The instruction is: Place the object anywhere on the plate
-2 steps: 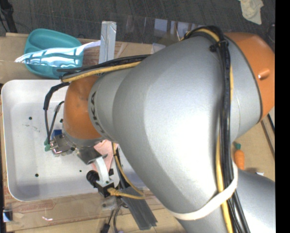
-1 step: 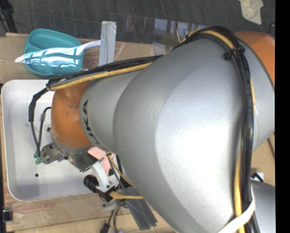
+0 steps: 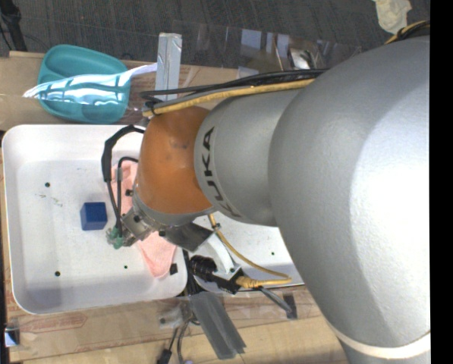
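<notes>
Across the right and middle of the camera view, the grey arm (image 3: 340, 165) takes up most of the space, its orange band (image 3: 169, 165) sitting over the near edge of the left bin. Black and yellow cables run along the top of the arm and hang below it.

The left bin (image 3: 29, 203) is white and shallow, with a few small dark dots on its floor. Behind it, on the wooden bench (image 3: 6, 70), lies a teal scoop (image 3: 82, 82) with a shiny, crinkled clear film over its front.

A pink cloth (image 3: 159, 258) lies in the left bin beneath the arm, showing at the wrist's left side and again below it, near the bin's right wall.

The blue block (image 3: 94, 215) rests on the bin floor, left of the wrist and apart from it.

The gripper (image 3: 122, 236) points down and to the left, with a small green part at its tip just right of the block. Whether it is open or closed cannot be made out, as the wrist hides it. Nothing shows between it.
</notes>
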Action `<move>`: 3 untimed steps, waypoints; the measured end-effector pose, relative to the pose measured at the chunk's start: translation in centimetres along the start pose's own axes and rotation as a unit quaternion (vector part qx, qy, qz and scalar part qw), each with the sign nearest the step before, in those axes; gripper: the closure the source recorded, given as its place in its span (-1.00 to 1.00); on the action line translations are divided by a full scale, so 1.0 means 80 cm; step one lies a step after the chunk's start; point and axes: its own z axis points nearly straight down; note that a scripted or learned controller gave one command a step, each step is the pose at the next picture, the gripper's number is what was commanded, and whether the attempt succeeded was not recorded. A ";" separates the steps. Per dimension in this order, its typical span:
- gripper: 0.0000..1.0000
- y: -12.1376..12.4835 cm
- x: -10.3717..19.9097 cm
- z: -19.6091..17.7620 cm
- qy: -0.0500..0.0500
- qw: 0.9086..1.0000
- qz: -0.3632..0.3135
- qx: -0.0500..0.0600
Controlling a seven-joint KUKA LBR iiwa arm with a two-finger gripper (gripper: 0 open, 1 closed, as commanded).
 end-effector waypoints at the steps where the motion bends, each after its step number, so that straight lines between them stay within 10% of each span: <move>1: 1.00 0.049 -0.056 0.004 0.000 1.000 -0.031 0.000; 2: 1.00 0.099 0.001 0.016 0.000 0.997 -0.079 0.000; 3: 1.00 0.094 -0.053 -0.018 0.001 0.997 -0.073 0.001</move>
